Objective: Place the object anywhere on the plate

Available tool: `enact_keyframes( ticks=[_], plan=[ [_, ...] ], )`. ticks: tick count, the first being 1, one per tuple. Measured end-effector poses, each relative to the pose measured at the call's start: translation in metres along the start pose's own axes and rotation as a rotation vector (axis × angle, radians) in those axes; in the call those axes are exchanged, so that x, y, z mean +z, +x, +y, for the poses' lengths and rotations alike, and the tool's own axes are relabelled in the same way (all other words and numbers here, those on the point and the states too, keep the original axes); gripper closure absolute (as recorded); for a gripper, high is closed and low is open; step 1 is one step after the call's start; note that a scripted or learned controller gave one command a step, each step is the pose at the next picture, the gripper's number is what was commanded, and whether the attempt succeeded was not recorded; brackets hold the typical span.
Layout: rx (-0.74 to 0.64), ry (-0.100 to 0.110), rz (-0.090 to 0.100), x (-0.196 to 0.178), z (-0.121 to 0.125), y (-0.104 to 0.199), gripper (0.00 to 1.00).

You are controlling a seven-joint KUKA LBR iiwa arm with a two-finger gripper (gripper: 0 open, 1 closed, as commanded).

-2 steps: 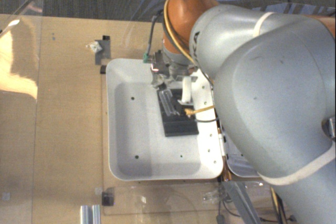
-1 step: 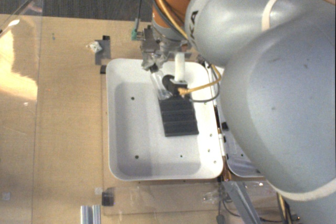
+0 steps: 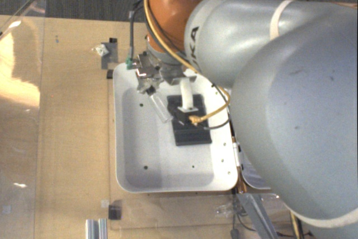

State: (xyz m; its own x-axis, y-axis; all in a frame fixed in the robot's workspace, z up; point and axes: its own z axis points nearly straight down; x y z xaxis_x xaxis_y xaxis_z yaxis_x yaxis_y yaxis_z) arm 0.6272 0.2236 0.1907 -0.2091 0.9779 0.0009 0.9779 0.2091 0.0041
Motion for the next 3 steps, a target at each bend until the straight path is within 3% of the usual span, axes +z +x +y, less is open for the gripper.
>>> enact_keyframes(
  ticks=[1,2,3],
  plan=[
    [-0.65,-0.003,0.0,-0.002,0.036,-0.014,1.0],
    [-0.133,0.0,0.0,0.035,0.016,-0.002,1.0],
    [-0.598,-0.003,-0.001,-0.011,0.04,-0.015,1.0]
  ],
)
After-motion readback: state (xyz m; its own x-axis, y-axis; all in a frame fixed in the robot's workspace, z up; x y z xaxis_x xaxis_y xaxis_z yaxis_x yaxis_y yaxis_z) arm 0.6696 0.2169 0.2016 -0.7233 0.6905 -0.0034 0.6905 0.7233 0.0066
